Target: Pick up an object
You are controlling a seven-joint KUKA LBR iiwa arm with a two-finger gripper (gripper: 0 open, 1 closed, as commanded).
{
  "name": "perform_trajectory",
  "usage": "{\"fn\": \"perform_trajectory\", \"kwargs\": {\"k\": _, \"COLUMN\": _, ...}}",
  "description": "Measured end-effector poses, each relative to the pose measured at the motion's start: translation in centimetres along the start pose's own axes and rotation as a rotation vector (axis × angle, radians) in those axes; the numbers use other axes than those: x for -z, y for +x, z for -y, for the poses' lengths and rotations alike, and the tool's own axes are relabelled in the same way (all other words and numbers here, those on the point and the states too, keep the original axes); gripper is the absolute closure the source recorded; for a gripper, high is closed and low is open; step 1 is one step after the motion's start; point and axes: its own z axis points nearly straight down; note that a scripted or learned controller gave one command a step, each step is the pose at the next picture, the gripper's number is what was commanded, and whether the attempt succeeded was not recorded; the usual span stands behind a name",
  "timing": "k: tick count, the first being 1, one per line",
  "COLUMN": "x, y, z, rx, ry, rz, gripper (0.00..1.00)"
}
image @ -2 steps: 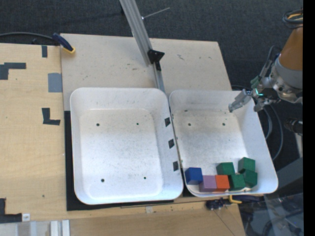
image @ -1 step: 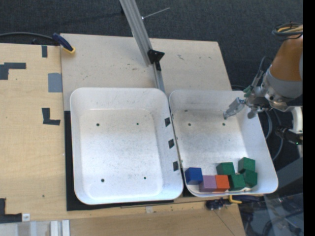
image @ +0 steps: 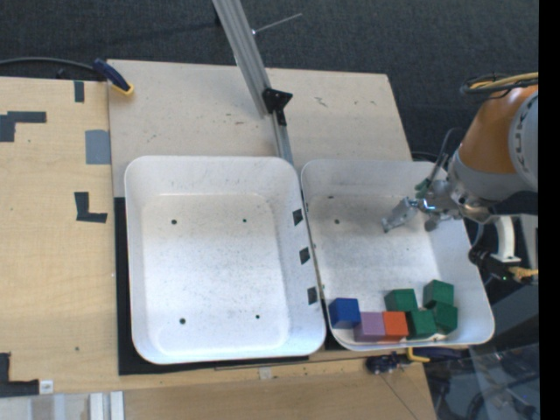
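Position: one fixed camera, mounted above the bench (image: 219, 94).
Direction: it looks down at a slant, so the far edge of the bench lies toward the top of the frame and the near edge toward the bottom.
Distance: far enough back to take in both white bins whole, the left bin (image: 140, 191) and the right bin (image: 367, 169), side by side near the middle.
Arm's side: the arm (image: 499, 143) enters from the frame's right.
Surroundings covered: dark floor (image: 394, 24) beyond the bench, at the top.
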Motion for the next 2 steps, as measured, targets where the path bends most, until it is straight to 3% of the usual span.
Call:
{"fn": "perform_trajectory", "kwargs": {"k": 1, "x": -3.9, "y": 0.1, "z": 0.1, "rx": 0.001, "ry": -0.003, "rz": 0.001, "gripper": 0.00}}
{"fn": "perform_trajectory", "kwargs": {"k": 2, "x": -2.7, "y": 0.2, "z": 0.0, "rx": 0.002, "ry": -0.006, "rz": 0.000, "gripper": 1.00}}
